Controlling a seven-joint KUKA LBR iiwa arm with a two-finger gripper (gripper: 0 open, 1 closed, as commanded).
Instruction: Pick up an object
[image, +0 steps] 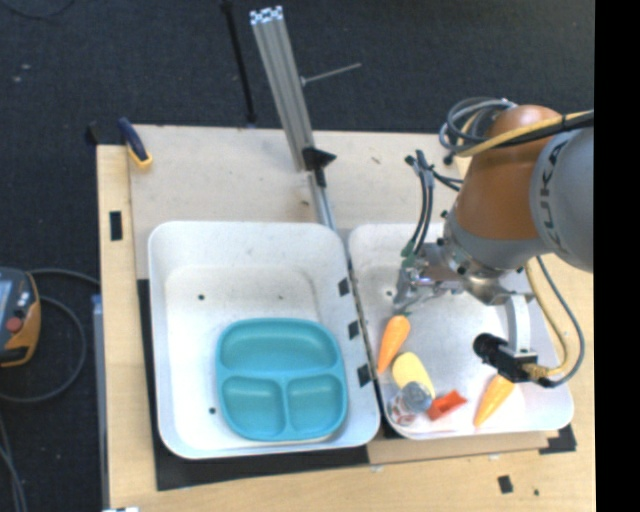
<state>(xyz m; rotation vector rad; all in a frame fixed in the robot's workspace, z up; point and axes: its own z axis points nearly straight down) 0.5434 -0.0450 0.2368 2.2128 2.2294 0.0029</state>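
Bench with 2 white bins (250, 240), pincer (410, 290) above carrot (392, 342), finger state unclear, teal tray (282, 378) left

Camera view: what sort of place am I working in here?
Probably a robotics lab test bench: two white bins on a plywood bench, an aluminium camera post, and toy carrots as practice objects.

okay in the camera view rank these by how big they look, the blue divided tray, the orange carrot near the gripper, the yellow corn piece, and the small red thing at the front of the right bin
1. Blue divided tray, by far the largest.
2. Orange carrot and yellow corn piece: too alike to rank, the carrot longer, the corn thicker.
3. Small red thing, the smallest.
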